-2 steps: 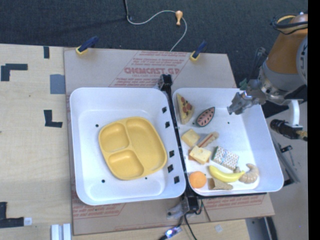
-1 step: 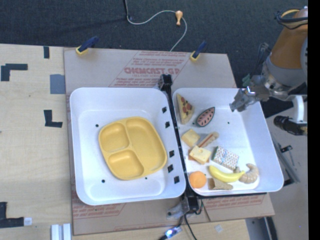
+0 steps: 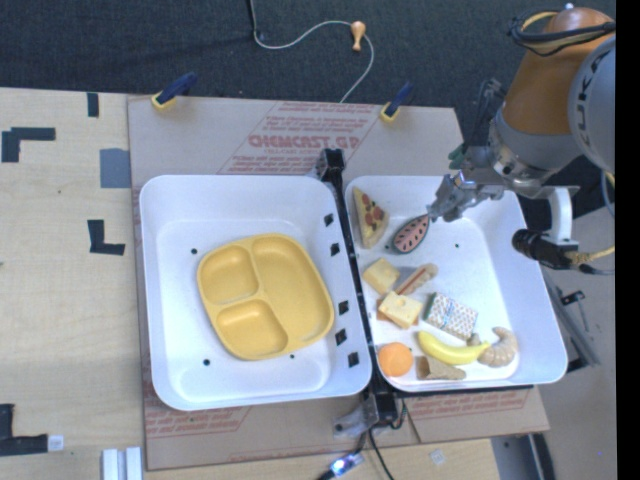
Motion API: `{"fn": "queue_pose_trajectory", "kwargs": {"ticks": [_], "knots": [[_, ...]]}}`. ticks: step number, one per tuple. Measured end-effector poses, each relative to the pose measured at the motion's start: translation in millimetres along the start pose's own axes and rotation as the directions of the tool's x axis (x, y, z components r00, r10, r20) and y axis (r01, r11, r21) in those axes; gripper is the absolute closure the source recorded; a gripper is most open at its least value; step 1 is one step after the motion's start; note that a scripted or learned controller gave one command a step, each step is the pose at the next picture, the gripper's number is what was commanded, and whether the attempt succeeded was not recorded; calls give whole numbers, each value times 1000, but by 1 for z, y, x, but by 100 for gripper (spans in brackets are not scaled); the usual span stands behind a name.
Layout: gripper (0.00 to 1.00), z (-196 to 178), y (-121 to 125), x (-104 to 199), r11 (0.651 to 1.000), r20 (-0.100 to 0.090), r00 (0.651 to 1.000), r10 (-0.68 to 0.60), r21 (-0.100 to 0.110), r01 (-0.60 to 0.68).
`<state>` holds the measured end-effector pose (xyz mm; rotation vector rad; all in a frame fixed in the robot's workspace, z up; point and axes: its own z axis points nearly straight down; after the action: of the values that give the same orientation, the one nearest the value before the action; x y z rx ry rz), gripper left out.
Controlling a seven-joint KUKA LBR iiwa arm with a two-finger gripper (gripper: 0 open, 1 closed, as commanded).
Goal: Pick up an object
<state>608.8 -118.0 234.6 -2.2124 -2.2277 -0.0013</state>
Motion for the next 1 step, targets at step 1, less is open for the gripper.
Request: {"fn": "queue_pose_trajectory", "kwargs": {"ticks": [1], "knots": [[100, 2, -15, 52, 1000, 1, 1000, 1, 2, -1]]}}
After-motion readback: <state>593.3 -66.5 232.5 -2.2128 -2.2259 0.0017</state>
